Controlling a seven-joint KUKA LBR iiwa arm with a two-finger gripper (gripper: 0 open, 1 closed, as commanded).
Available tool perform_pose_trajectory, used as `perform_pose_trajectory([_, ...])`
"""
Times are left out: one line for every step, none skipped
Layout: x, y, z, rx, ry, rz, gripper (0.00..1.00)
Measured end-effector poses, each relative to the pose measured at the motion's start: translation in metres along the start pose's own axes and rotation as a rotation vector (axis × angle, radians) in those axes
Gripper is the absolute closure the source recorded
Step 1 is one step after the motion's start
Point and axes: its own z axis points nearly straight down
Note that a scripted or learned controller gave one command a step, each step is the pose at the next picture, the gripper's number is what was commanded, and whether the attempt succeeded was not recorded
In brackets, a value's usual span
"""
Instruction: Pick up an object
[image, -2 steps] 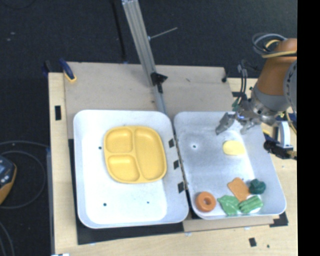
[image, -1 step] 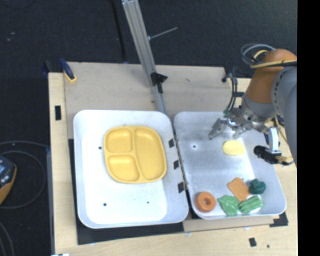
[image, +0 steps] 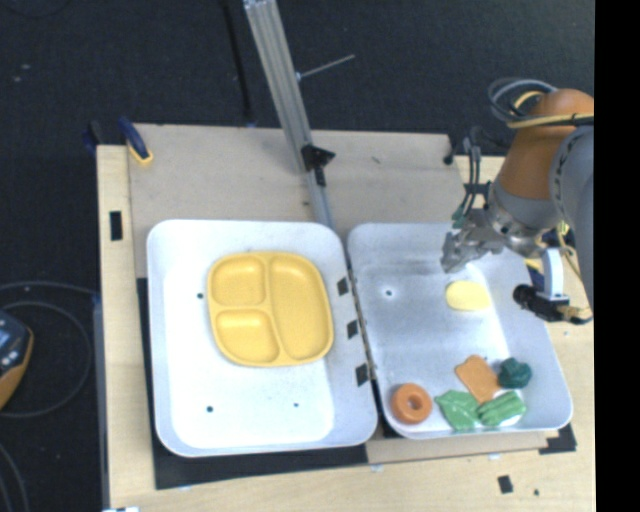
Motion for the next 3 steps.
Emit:
perform_pose_trajectory([-0.008,0.001,-0.063,-0.002,0.001,0.005,1.0])
perform_pose_trajectory([-0.009,0.002,-0.09,0.002,0.003,0.002,1.0])
perform_pose_trajectory([0.041,-0.028,-0.096,0.006,0.005,0.002,1.0])
